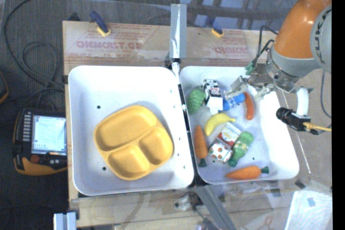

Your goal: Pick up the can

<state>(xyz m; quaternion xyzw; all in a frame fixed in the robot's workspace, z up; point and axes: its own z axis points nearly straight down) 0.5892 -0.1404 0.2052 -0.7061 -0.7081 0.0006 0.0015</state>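
In the right bin (280, 161), a small red and white can (219, 152) lies near the front, between an orange carrot (200, 143) and a green bottle (241, 147). My gripper (247, 86) hangs over the back of the same bin, well behind the can. It sits just above a blue item (234, 99) and beside a red-orange pepper (249, 107). The arm's orange band (302, 27) rises to the right.
The right bin also holds a green fruit (197, 99), a black and white carton (212, 88), a banana (218, 120), a red and white box (230, 132) and a second carrot (247, 172). A yellow divided tray (133, 140) lies in the left bin (86, 89).
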